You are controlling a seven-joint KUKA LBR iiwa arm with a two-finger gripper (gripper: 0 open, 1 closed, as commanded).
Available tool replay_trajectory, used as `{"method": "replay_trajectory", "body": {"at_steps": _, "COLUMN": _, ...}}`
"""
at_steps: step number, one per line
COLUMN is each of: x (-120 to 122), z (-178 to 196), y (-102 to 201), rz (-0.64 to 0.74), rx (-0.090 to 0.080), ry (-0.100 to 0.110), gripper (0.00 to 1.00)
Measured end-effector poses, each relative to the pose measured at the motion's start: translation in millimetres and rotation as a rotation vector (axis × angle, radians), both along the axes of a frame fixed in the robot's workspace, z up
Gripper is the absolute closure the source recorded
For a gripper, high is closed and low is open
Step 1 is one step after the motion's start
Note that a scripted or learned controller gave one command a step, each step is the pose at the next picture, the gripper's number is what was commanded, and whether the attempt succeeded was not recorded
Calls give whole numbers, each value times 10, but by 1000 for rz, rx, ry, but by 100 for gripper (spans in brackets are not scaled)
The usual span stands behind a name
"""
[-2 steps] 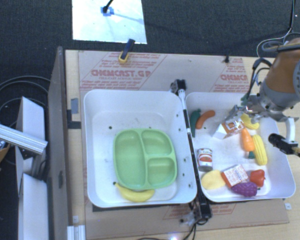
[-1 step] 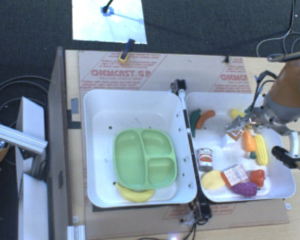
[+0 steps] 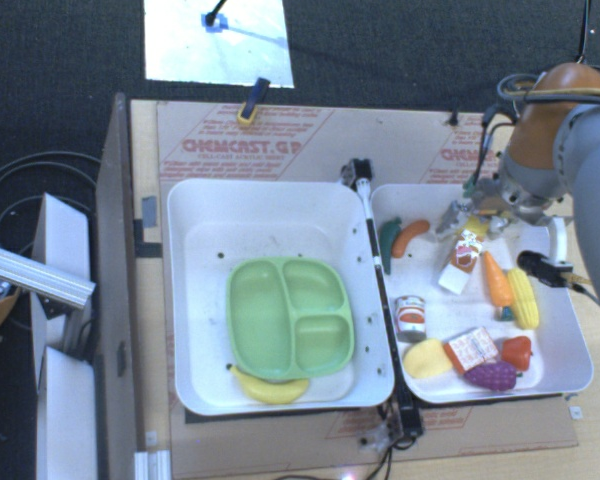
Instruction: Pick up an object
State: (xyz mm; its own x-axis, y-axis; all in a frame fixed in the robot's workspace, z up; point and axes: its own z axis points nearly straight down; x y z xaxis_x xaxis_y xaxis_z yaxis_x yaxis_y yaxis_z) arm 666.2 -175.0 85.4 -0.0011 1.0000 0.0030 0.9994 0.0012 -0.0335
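From my remote seat I've got the claw [image 3: 467, 215] low over the right bin [image 3: 560, 373], and I honestly can't tell how its grip is set. A small carton [image 3: 462, 258] lies right under it, maybe touching. An orange sausage [image 3: 411, 236] sits just to its left, with the carrot [image 3: 496, 280] and corn [image 3: 523, 298] below-right. The green tray [image 3: 290, 318] is well off left in the other bin [image 3: 195, 268].

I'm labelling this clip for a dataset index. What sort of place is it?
Most likely a robotics lab bench set up for grasping trials: two white bins on a board, toy food such as a plastic corn cob and banana, and loose cables on dark carpet beside it.
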Motion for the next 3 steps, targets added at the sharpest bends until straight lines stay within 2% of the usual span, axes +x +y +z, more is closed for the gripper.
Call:
{"method": "replay_trajectory", "body": {"at_steps": 1, "x": -156, "z": -23, "y": 251, "rz": -3, "rx": -5, "ry": -19, "gripper": 0}}
{"method": "replay_trajectory", "body": {"at_steps": 2, "x": -444, "z": -12, "y": 488, "rz": 0, "rx": -2, "ry": -32, "gripper": 0}}
{"method": "replay_trajectory", "body": {"at_steps": 3, "x": -418, "z": 102, "y": 479, "rz": 1, "rx": -3, "ry": -39, "gripper": 100}}
